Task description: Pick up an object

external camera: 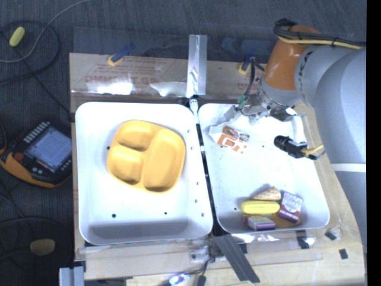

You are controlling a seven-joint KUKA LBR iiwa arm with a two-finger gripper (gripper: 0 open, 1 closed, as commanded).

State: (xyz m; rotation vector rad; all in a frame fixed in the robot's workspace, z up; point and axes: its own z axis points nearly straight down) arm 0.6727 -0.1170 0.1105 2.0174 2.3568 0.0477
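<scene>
My gripper (pixel 255 108) hangs over the far edge of the right bin (pixel 309 177), under the orange wrist band. Just left of and below it lies a small orange and white packet (pixel 231 137) on the bin floor, apart from the gripper. At the near side of that bin sit a yellow banana-shaped piece (pixel 260 207), a tan wedge (pixel 268 193), a purple and pink packet (pixel 290 206) and a small pink box (pixel 260 222). A large yellow moulded object (pixel 146 155) lies in the left bin (pixel 89 207).
A black cylindrical part (pixel 289 145) juts from the arm over the right bin. The divider (pixel 202 159) separates the bins. A pendant controller (pixel 41 154) lies on the floor at left. Cardboard and tape (pixel 143 73) sit behind the bins.
</scene>
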